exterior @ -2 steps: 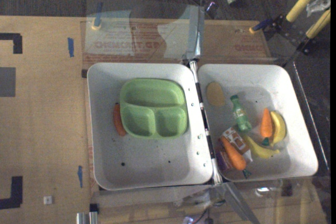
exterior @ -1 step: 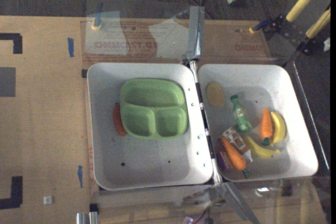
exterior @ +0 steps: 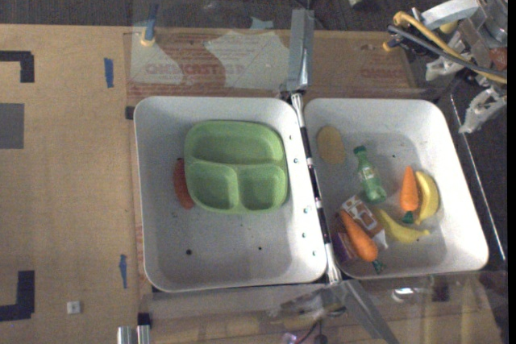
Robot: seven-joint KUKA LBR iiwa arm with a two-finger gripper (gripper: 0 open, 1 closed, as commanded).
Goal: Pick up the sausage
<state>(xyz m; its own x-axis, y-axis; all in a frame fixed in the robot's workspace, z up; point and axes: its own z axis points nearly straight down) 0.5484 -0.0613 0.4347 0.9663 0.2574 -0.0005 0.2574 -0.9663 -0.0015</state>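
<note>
Camera view: sausage, reddish-orange, elongated, lies in left bin, touching left edge of green divided plate. End effector at upper right, outside bins; its opening cannot be told.

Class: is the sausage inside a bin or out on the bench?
Inside: the sausage lies in the left bin, beside the green plate.

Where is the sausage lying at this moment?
In the camera view the sausage lies in the left bin, against the left edge of the green divided plate.
</note>
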